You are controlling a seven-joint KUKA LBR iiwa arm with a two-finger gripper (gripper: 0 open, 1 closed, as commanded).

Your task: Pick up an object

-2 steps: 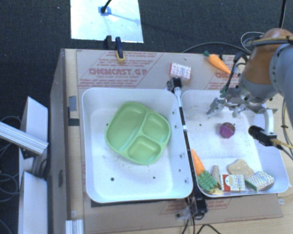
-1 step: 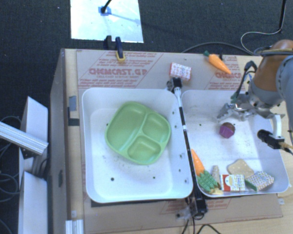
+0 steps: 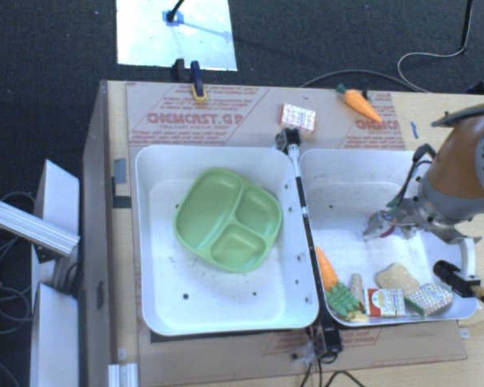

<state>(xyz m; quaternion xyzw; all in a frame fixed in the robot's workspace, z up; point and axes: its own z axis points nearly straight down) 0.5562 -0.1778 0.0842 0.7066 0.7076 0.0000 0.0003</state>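
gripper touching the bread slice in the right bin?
Apart. In the camera view, bare white bin floor shows between the gripper and the bread slice, which lies nearer the front edge of the right bin.

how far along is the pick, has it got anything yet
Nothing looks picked yet. The gripper is low in the right bin, over bare floor, with no item seen in it. The toy food, including a carrot, biscuit and small carton, lies along the bin's near edge. Reaching, grasping and lifting one remain.
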